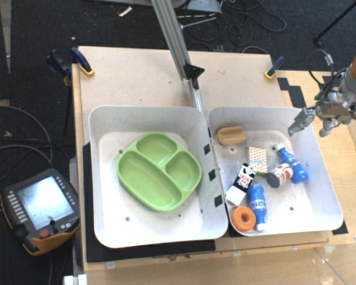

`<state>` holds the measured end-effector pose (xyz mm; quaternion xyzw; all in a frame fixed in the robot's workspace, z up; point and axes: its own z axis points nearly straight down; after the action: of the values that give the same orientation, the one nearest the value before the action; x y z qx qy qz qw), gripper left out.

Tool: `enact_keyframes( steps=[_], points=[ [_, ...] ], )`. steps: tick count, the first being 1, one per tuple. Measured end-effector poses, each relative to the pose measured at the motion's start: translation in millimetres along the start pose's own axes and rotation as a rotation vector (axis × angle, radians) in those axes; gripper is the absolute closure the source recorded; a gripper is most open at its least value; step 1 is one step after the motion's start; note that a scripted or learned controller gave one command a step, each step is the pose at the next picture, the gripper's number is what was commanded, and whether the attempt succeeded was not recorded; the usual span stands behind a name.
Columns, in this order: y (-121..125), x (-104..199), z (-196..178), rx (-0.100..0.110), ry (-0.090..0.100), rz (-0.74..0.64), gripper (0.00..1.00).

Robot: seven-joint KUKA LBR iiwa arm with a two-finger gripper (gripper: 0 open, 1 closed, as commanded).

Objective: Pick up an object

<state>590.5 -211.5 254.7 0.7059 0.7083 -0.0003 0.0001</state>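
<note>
Right bin (326, 183) holds a tan bread roll (231, 135), orange doughnut (245, 218), blue bottles (257, 204), checkered card (258, 157), all lying loose.

Two bins side by side on bench (136, 76). In left bin (101, 159): divided plate (159, 171), near the middle. In right bin (320, 200): bread (231, 135) at the back left; patterned block (257, 157) just in front of it; cow box (245, 176) before that, with white card (234, 196) in front. Ring (245, 218) at front edge, touching bottle (257, 204) on its right. Can (282, 174) right of cow box, second bottle (292, 162) beside it. Gripper (313, 122) above right bin's back right corner. Pendant (40, 209) left of bench.
</note>
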Motion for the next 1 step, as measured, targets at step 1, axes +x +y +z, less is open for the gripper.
enact_keyframes(
  steps=[1],
  points=[
    [0.0, 0.1, 0.0, 0.0, 0.0, 0.0, 0.0]
  ],
)
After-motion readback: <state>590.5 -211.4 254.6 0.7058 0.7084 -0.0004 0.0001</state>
